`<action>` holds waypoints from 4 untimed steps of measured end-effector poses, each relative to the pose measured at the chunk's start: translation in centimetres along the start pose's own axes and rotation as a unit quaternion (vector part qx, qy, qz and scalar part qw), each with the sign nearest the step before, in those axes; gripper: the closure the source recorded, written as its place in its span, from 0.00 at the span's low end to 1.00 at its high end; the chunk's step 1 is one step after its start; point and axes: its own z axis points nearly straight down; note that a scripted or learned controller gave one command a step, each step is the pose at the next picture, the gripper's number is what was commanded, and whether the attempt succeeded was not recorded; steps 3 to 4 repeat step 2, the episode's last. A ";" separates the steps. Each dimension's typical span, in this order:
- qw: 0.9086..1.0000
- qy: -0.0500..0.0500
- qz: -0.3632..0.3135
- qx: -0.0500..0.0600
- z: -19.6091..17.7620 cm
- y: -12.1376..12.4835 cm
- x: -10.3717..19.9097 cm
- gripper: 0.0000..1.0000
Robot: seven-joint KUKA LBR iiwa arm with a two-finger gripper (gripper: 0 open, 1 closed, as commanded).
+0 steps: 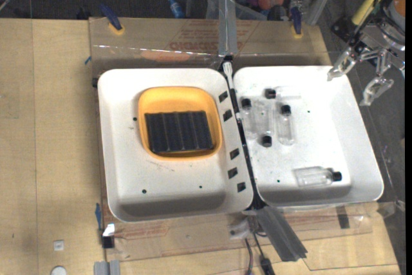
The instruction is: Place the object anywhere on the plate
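Even, moderately bright overhead light, mild glare on the white bins (302, 84), soft shadows under their rims, dim background, slightly soft focus, coarse grain throughout.

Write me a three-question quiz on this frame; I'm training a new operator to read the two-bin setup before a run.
1. True or false: the yellow plate sits in the left bin, carrying a dark ribbed insert.
2. Which bin holds the clear vials with black caps?
A. left bin
B. right bin
C. both
3. Fill in: the gripper hangs near the right bin's ____ right corner.

Key
1. True.
2. B. Several vials lie there, one near the front edge, others grouped toward the middle.
3. Far. It is at the bin's upper right in the camera view, with nothing seen between its fingers.
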 end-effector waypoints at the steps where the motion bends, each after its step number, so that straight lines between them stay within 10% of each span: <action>1: 0.996 0.000 -0.086 0.000 -0.1 0.1 -0.1 0.00; 2: 0.977 0.000 -0.215 -0.001 0.2 0.0 0.0 0.00; 4: 0.977 0.000 -0.215 -0.001 0.2 0.0 0.0 0.00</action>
